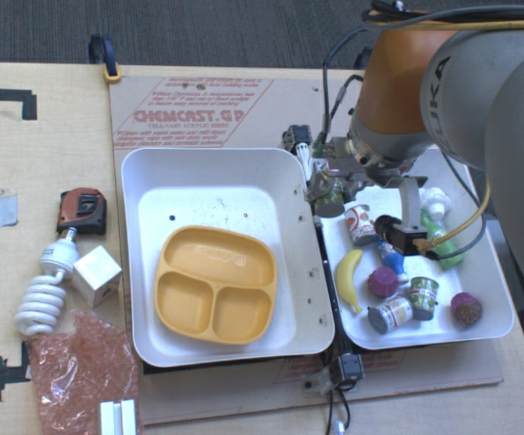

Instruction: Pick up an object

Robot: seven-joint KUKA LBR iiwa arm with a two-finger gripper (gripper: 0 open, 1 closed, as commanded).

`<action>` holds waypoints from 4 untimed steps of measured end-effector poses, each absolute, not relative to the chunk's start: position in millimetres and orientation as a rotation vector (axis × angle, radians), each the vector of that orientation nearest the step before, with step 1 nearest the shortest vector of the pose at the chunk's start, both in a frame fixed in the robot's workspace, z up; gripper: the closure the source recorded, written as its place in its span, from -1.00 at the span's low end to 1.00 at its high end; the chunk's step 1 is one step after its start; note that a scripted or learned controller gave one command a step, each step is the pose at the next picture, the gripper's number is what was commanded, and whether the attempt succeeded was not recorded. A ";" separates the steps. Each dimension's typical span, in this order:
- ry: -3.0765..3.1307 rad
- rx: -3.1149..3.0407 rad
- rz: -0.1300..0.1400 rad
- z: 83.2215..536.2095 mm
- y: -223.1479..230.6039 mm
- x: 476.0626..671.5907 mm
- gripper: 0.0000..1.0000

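Camera view, slanted down on both bins. The gripper is hanging low over the back left part of the right bin, right by the wall shared with the left bin. How the jaws are standing I cannot tell; the wrist and cabling are covering them, and nothing is visibly sitting between them.

Just below the gripper a small red-and-white can is standing, seemingly the nearest target. Working outward: a banana is lying along the bin's left side, a purple ball is sitting beside it, a second can is lying near the front, a small green-lidded jar is just right of the ball, and a dark red berry is resting toward the front right. A green bottle is sitting further back.

The left bin is holding a yellow divided tray.

Judgement: the arm is looking to be at the approach or descent step, nothing lifted yet. The next move is calling for centring over one item, likely the can, and closing cleanly without nudging the wall or neighbours.
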State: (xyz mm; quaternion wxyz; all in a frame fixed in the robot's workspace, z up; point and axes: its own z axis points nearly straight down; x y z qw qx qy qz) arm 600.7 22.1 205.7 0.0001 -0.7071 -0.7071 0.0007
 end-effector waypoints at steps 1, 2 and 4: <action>-2.221 -2.223 0.003 215.4 21.2 601.2 1.00; -2.222 -2.223 0.003 225.2 20.3 601.9 1.00; -2.225 -2.223 0.003 244.5 18.5 603.3 1.00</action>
